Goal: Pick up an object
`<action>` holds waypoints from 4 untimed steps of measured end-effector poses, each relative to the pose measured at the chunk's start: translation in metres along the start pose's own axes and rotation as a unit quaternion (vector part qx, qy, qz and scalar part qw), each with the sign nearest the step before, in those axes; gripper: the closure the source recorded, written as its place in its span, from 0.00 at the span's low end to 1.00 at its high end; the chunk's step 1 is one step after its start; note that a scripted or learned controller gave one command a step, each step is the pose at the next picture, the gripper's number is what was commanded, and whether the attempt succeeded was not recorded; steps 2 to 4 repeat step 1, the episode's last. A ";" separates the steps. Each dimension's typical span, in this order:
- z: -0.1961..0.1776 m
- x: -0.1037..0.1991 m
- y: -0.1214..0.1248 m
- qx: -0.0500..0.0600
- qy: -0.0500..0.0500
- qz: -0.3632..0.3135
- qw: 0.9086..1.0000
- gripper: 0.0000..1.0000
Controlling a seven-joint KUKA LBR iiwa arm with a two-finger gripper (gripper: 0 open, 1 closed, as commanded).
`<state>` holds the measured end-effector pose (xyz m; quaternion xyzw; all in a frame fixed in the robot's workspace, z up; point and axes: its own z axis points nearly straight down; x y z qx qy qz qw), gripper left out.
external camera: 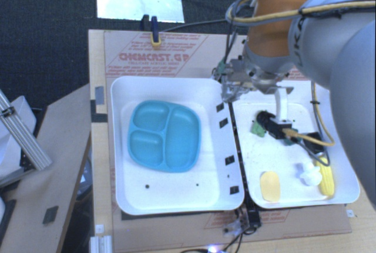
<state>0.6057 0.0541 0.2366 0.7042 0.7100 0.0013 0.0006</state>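
Tool (234, 88) at right bin (346, 187) 11 o'clock, state we cannot tell | yellow disc (270, 185) at 6 o'clock | we judge it light, stiff, flat: pinch edges

Readable text: 1 item, on the board under the bins.

Red print "CHEMCAST GP" runs across the brown protective sheet (170, 52) behind the left bin (117, 146), w/ smaller red lines above & below it, too small to read. More red print shows on the same sheet's front edge, near the bottom of the view, also illegible. No other labels, nos. or signs legible.
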 end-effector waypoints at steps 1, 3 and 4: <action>-0.004 0.050 0.019 -0.001 0.000 0.000 1.000 1.00; -0.004 0.050 0.019 -0.001 0.000 0.000 1.000 1.00; -0.004 0.050 0.019 -0.001 0.000 0.000 1.000 1.00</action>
